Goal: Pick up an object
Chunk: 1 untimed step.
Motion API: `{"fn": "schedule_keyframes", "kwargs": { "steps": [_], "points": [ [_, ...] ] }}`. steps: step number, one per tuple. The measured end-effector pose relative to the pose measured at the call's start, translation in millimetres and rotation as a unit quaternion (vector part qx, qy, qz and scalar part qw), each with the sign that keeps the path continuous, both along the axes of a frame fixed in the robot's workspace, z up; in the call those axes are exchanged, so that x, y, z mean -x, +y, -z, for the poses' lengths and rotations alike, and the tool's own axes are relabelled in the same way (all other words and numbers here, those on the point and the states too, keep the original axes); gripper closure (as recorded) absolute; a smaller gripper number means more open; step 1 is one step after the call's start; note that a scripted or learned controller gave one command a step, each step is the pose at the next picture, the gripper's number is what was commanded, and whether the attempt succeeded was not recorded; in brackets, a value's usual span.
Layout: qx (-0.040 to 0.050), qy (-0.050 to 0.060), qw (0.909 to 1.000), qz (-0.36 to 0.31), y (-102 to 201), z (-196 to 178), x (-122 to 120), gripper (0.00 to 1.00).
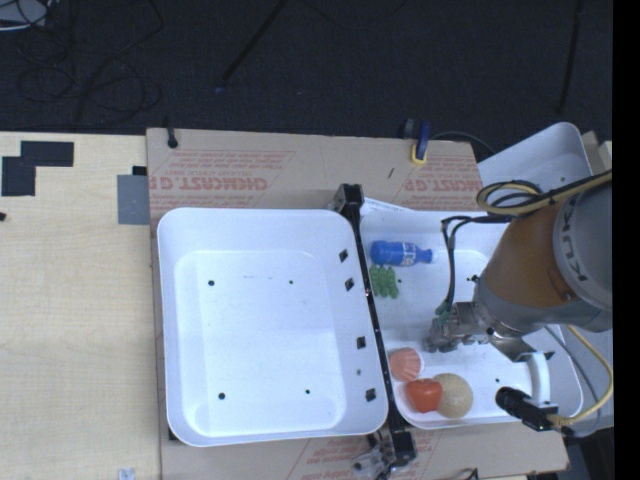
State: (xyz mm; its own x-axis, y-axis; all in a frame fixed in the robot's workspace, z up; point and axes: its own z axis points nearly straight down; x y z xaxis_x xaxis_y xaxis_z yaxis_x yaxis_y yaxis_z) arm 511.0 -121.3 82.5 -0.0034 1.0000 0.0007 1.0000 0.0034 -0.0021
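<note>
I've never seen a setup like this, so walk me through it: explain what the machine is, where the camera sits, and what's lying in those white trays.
This is one picture from a camera fixed above a bench, looking down at a slant. The grey and orange shape at the right is a robot arm reaching in. Its gripper, the part meant to pick things up, hangs low over the right bin; I cannot tell from here whether it has anything. Two shallow white bins sit side by side on cardboard. The right one holds a blue bottle, a small green object, a pinkish round object, a red one and a pale beige ball. The left bin is beside it.
</note>
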Motion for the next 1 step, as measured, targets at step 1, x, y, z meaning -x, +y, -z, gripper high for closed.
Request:
{"fn": "schedule_keyframes", "kwargs": {
  "steps": [1],
  "points": [
    [0.0001, -0.001, 1.0, 0.002, -3.2, -5.6, -1.7, 0.0]
  ]
}}
